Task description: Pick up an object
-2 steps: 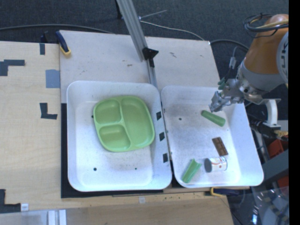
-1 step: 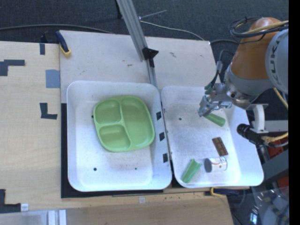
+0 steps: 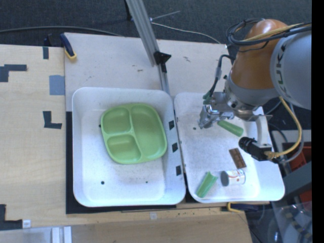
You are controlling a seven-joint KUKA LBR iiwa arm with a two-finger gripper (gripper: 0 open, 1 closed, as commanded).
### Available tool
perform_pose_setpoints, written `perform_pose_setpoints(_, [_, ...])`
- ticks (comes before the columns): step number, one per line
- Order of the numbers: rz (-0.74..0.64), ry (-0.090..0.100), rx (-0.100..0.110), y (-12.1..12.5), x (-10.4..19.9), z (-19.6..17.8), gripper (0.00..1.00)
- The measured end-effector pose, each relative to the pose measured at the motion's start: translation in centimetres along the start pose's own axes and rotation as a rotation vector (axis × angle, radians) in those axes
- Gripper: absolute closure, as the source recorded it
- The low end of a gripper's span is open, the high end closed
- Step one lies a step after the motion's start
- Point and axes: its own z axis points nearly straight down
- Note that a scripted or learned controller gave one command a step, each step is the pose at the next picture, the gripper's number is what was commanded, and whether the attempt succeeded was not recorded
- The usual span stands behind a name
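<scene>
My gripper (image 3: 206, 118) hangs over the upper part of the right bin (image 3: 202, 151), its metal fingers pointing down at bare bin floor with nothing seen between them. A green cylinder (image 3: 231, 127) lies just to the gripper's right, partly under the wrist. Lower in the same bin sit a green block (image 3: 206, 184), a small clear bottle with a grey cap (image 3: 232, 177) and a brown bar (image 3: 237, 158). The left bin (image 3: 86, 181) holds a green divided plate (image 3: 134, 133).
A slanted metal rail (image 3: 147, 32) crosses the bench above the bins. A black cable connector (image 3: 251, 148) and yellow cable hang from the arm over the right bin's right side. A blue and yellow clamp (image 3: 68, 46) lies at the bench's upper left.
</scene>
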Motion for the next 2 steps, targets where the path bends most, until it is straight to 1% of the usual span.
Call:
perform_pose_setpoints(1, [-0.001,0.000,0.001,-1.1,5.3,-0.5,1.00])
perform_pose_setpoints(2, [0.000,-0.001,0.002,-3.0,11.1,0.1,1.00])
